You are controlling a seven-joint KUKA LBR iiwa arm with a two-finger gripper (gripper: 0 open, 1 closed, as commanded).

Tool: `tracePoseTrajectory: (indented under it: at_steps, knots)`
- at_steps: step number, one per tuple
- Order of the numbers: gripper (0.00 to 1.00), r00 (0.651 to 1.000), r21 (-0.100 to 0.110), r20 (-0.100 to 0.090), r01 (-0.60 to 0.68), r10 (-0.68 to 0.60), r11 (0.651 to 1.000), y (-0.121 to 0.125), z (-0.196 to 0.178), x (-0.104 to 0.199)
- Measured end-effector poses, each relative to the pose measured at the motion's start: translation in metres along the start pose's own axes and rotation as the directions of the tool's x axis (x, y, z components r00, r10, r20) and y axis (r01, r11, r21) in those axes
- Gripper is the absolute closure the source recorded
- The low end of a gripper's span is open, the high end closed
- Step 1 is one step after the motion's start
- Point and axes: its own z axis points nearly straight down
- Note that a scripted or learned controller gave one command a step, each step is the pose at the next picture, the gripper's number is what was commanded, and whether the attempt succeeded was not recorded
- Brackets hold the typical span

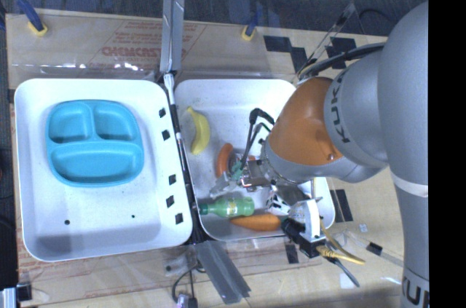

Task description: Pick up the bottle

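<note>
The bottle [228,208], clear with a green label and green cap, lies on its side near the front wall of the right bin [233,101]. My gripper [242,175] hangs low in that bin, just behind and slightly above the bottle's right half. The arm's orange band and grey wrist cover the bin's right side. Nothing can be seen held in the gripper.
An orange carrot [255,222] lies against the bottle's front side. A small red-orange vegetable [224,159] sits left of the gripper, and a banana [198,130] lies further back left. The left bin [95,223] holds a blue divided tray [93,141].
</note>
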Motion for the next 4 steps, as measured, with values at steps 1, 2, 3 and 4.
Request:
tracePoseTrajectory:
  at_steps: [1,2,3,4]
  knots:
    - [0.00,0.985,0.000,-0.002,0.171,-0.171,0.985,0.000,0.038,0.002]
    - [1.00,0.984,0.004,-0.002,0.176,-0.176,0.984,0.000,0.032,0.002]
    - [1.00,0.982,-0.001,0.001,-0.189,0.189,0.982,0.005,-0.063,0.061]
    - [0.00,0.982,-0.001,0.001,-0.190,0.190,0.982,0.005,-0.062,0.061]
